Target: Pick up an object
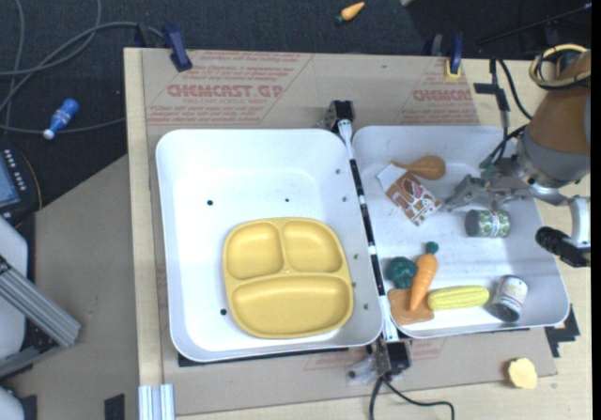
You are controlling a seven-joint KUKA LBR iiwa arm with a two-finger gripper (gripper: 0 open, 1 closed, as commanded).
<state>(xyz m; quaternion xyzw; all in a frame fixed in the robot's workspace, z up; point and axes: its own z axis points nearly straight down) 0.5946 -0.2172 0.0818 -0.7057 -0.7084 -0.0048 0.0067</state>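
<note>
I see my gripper low in the right bin, near the back of it. Its two fingers are spread wide, one pointing left and one pointing right. Nothing is between them. A small green can lies on its side just below the fingers, very close. I think that is the thing to go for.

Other things are in this bin too. A small snack packet lies to the left of the gripper, and a brown drumstick lies just behind the packet. Nearer the front I see a carrot, a green broccoli piece, a corn cob and a little jar. The left bin has a yellow plate with three parts.

To do this well, I would put the gripper right over the middle of the can, so one finger goes down on each side. The can is round and on its side, so it may roll away if a finger bumps it. I would go down slowly and straight, close the fingers gently on it, and then lift slowly. I would also stay away from the packet so I don't grab it by mistake.
</note>
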